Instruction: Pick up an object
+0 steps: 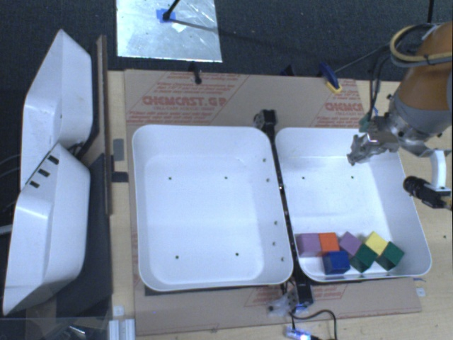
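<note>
gripper [362,149] above right bin's [340,190] far side, finger state cannot tell, nothing seen held | blocks clustered at near edge: purple block [308,244], orange block [328,241], blue block [337,262] | likely light, rigid; pinch flat opposite faces

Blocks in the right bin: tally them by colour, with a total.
Purple blocks: 2 (second)
Orange block: 1
Blue block: 1
Yellow block: 1
Green blocks: 2 (second)
Total: 7
</note>
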Available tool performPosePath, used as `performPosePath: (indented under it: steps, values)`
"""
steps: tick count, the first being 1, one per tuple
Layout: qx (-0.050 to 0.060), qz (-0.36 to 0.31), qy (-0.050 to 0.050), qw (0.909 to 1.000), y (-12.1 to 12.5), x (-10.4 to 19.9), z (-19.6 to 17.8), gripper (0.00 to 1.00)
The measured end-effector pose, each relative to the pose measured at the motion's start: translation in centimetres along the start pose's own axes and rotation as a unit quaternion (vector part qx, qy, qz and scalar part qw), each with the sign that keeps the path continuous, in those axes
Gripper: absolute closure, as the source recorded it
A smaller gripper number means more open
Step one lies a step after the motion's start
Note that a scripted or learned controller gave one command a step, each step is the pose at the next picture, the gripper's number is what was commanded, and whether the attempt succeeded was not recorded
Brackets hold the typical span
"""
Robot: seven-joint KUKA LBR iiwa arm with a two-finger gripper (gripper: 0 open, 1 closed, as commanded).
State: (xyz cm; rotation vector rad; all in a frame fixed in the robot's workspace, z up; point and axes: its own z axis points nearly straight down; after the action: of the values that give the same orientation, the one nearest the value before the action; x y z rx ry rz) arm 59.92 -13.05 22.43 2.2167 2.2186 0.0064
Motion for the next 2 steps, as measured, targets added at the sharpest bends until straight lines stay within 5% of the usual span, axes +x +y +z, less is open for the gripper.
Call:
performPosePath:
  steps: [1, 2]
  values:
    - [0.0, 0.0, 0.0, 1.0, 0.1, 0.0, -5.3, 1.0]
    - [0.003, -0.002, 0.001, 1.0, 1.2, 5.5, -5.6, 1.0]
